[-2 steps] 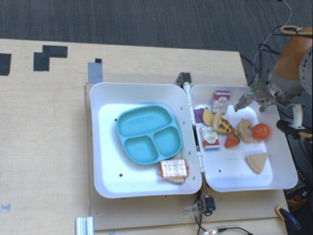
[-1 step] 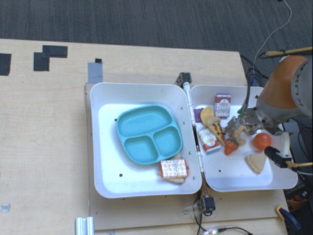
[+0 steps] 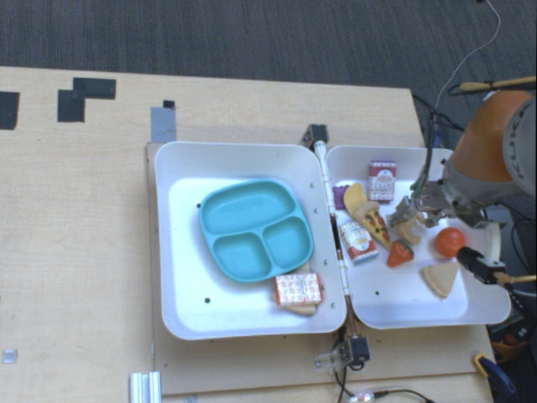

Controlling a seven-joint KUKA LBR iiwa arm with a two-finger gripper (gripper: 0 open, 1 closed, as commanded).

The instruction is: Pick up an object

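Two bins (image 3: pixel 168 225), one teal tray (image 3: pixel 252 229)

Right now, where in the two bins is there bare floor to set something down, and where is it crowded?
Left bin: bare floor left of the blue divided plate, and the near-left corner beside the patterned block. Right bin: bare strip along the near edge, below the strawberry and the wedge. Its middle is crowded with small toys around the gripper.

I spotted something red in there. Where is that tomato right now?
The tomato lies in the right-hand bin, towards its right side, just above the tan wedge and right of the strawberry.
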